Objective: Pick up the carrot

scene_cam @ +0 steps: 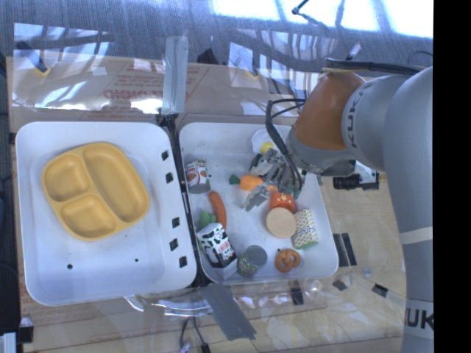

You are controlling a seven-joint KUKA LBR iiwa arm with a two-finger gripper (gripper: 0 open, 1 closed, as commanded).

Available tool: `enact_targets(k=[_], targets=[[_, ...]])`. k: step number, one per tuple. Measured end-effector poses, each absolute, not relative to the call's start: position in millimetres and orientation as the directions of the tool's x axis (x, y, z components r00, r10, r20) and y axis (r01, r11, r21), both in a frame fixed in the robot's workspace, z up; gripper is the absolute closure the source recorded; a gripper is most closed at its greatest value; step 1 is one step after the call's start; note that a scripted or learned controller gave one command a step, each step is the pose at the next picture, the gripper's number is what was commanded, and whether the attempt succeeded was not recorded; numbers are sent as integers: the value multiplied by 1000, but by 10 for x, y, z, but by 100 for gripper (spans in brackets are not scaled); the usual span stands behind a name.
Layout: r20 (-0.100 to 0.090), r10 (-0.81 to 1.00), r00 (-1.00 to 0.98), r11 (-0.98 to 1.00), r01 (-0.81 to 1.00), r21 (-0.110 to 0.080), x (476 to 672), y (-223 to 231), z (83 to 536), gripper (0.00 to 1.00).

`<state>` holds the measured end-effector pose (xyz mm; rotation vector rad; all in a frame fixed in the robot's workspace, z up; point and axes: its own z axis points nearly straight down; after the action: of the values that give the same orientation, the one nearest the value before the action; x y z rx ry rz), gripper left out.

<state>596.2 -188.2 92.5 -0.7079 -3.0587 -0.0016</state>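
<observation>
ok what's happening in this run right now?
The KUKA arm is reaching into the right bin, its pincer low over the clutter near the middle. The carrot lies to the camera's left of the pincer, apart from it and not between its fingers, so nothing is picked yet. Around it sit a cow-print carton, a small can and a tomato. The left bin holds a yellow divided tray.

Yellow three-compartment plastic plate (94,190) in left white bin (44,271), slim orange carrot (218,206) lying free in right white bin (221,134), two-finger gripper (266,182) low beside it, near small orange toy (251,182).
</observation>
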Motion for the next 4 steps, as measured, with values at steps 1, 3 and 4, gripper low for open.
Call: enact_targets(k=[1,3,4], targets=[[5,641,-768,768,641,-1,5786,-1918,922,0],[3,841,-542,542,841,-1,5430,-1803,914,0],[4,989,-145,145,989,-5,5167,-2100,908,0]])
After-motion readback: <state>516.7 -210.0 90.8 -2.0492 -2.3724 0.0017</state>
